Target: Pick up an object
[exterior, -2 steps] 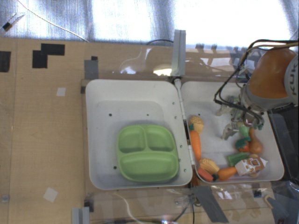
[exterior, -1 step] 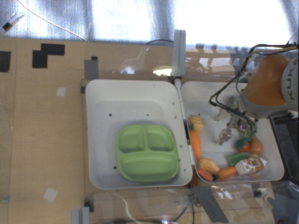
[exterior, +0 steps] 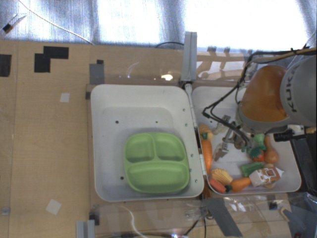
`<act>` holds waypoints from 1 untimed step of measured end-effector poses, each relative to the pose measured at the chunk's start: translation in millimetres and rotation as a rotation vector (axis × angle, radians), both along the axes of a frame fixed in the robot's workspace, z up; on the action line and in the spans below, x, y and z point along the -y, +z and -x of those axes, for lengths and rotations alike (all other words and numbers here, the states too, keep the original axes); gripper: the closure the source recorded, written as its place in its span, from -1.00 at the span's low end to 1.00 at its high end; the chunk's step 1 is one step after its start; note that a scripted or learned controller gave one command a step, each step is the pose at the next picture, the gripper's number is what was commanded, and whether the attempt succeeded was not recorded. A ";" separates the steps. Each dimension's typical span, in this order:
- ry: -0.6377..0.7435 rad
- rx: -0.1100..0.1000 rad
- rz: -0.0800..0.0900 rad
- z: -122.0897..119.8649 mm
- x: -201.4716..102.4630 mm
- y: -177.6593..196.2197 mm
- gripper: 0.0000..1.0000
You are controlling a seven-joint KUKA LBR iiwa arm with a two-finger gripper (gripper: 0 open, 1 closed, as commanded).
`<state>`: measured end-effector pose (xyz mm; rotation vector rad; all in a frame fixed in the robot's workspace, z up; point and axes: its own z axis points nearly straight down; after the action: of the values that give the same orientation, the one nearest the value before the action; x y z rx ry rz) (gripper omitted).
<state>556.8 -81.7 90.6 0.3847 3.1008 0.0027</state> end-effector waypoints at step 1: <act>-0.087 0.004 -0.001 12.6 3.1 0.2 -1.00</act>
<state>544.3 -84.7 90.8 0.5189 3.0772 0.0042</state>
